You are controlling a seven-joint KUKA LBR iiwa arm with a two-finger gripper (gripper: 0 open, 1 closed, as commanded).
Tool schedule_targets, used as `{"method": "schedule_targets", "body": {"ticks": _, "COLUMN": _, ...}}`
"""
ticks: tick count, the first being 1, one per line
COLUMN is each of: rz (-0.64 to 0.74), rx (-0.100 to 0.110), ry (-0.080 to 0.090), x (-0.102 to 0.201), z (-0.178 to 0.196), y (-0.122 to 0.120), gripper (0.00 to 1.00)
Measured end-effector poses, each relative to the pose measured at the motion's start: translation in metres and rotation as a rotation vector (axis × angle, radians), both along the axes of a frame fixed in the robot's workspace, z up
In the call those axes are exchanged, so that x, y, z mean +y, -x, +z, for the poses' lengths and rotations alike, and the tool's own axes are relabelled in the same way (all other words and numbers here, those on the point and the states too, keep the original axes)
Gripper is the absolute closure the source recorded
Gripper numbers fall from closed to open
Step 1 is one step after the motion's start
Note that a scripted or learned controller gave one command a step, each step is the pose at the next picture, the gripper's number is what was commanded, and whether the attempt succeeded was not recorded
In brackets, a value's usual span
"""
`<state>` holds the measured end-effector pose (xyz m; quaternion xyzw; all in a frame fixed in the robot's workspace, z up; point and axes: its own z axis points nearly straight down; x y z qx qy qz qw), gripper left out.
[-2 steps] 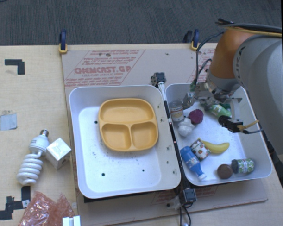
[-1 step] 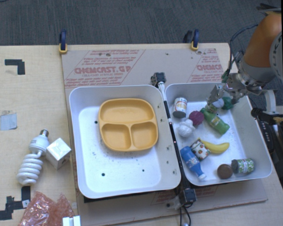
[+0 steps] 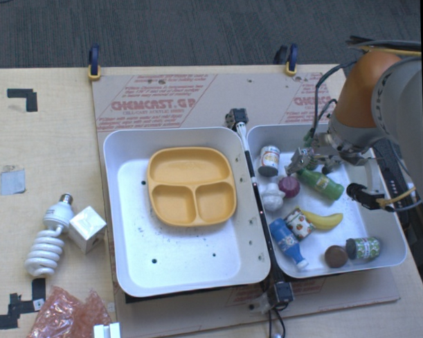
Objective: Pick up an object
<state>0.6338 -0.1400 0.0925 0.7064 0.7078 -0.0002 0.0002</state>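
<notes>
You see the grey arm point(image 3: 389, 103) with its orange band reaching in from the right and bending down over the right bin point(image 3: 391, 252), with the gripper point(image 3: 309, 158) low at that bin's upper middle. Whether the jaws are spread or pressed together you cannot tell; the metal parts there blur together, and nothing is visibly between them. Just beside the gripper, at its lower right, the green bottle point(image 3: 323, 183) lies on its side, slanting down to the right; contact with the gripper cannot be judged. To the gripper's left you find a small labelled jar point(image 3: 270, 158) near the bin's left wall, and below it a dark red round object point(image 3: 290, 186) touching a white lumpy object point(image 3: 270, 195). Lower in the bin the banana point(image 3: 325, 220) lies across the middle, with a small printed packet point(image 3: 298, 225) at its left end and a blue bottle point(image 3: 286, 242) slanting toward the bin's lower left. Near the lower right corner a brown round object point(image 3: 335, 256) sits just beside a green-labelled jar point(image 3: 364, 248) lying on its side. The left bin point(image 3: 123, 223) holds a yellow divided tray point(image 3: 192, 185), lying flat in its upper half. On the table point(image 3: 51, 143), left of both bins, you find a spiral light bulb point(image 3: 49, 243) beside a white cube point(image 3: 87, 227), and a crumpled reddish bag point(image 3: 64, 322) near the lower edge.
</notes>
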Motion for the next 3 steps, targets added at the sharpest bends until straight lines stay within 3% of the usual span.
{"method": "schedule_targets", "body": {"ticks": 1, "rz": 0.0, "rx": -0.001, "ry": 0.001, "x": 0.0, "z": 0.01, "y": 0.0, "gripper": 1.0}}
{"method": "schedule_targets", "body": {"ticks": 2, "rz": -0.003, "rx": -0.002, "ry": 0.001, "x": 0.001, "z": 0.149, "y": 0.044, "gripper": 1.0}}
{"method": "schedule_targets", "body": {"ticks": 3, "rz": -0.002, "rx": 0.0, "ry": 0.0, "x": 0.083, "z": 0.107, "y": 0.02, "gripper": 1.0}}
